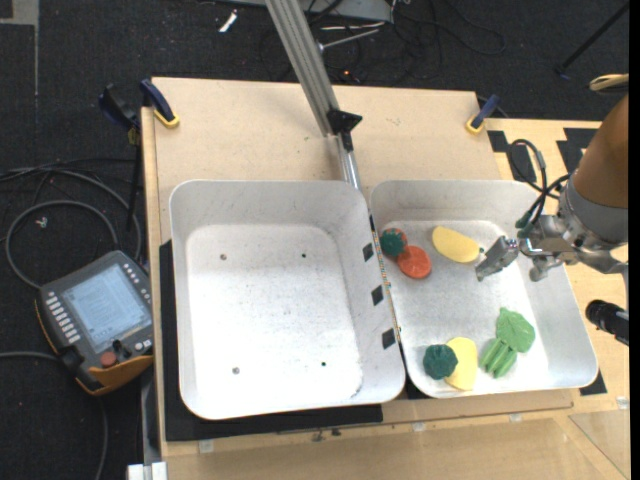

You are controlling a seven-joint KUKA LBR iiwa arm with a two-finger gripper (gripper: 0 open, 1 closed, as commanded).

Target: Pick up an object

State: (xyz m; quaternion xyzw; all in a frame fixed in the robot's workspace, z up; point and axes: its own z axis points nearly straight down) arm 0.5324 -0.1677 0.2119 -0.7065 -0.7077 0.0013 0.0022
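- Tool [497, 259] hangs over the right bin [560, 308], upper-right part, at the end of the grey arm [600, 208] coming in from the right; can't tell if it's spread or pressed together, nothing seen pinched.
- Yellow object [456, 245] lies just left of the tool, in the far part of the right bin.
- Orange-red round object [414, 263] sits left of the yellow one, w/ a dark green and red piece [392, 240] touching it on the far-left side, near the bin's left wall.
- Near side of the right bin: dark green lump [438, 360] touching a pale yellow piece [462, 361]; light green leafy object [508, 340] just to their right.
- Left bin [200, 218] sits beside the right one on the tan worktop [250, 128].
- Handheld pendant w/ screen [98, 313] lies on the floor, far left of the worktop.
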